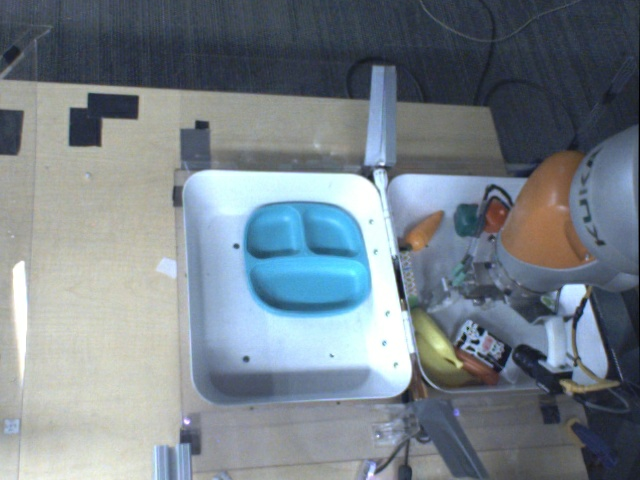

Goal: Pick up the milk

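Blue tray (305, 258), yellow banana (436, 346), black-and-white patterned milk (482, 344)

We see two white bins side by side on a wood bench (90, 268). The left bin (215, 368) holds a blue divided tray (305, 258), approx centre, three compartments. In the right bin (420, 203): a carrot (423, 230) at 10 o'clock, a banana (438, 343) at 7 o'clock, touching the divider wall. A teal item (467, 218) sits near 12 o'clock w/ sth orange-red (494, 211) just beside it.

2 white bins (200, 298), 1 blue tray (305, 258), 1 banana (437, 343), 1 carrot (424, 230)
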Controlling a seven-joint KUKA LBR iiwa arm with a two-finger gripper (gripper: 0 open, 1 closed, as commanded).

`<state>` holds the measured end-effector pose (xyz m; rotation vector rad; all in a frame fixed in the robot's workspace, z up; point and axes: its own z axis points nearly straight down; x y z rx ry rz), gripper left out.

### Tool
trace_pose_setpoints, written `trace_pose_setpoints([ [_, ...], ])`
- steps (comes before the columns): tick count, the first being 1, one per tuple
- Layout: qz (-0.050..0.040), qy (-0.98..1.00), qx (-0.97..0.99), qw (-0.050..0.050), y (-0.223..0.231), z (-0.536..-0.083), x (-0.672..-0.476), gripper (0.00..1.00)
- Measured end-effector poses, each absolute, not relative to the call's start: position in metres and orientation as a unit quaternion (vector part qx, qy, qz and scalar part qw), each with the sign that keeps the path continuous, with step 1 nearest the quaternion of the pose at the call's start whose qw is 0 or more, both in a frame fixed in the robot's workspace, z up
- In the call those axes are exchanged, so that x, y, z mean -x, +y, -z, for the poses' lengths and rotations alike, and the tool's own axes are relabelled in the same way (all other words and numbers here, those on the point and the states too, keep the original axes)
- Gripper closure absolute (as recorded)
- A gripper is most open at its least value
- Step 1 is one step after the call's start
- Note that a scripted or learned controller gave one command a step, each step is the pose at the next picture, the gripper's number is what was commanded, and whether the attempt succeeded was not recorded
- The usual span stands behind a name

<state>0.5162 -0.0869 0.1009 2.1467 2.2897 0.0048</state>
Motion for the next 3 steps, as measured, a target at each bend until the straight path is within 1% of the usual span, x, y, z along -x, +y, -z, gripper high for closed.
trace_pose_setpoints([
  [1, -0.0011, 0.723, -0.691, 0.001, -0.134, -0.114, -0.488, 0.0],
  [2, -0.0028, 0.772, -0.635, 0.006, -0.101, -0.09, -0.491, 0.0],
  [3, -0.0062, 0.773, -0.634, 0.009, -0.1, -0.101, -0.494, 1.0],
])
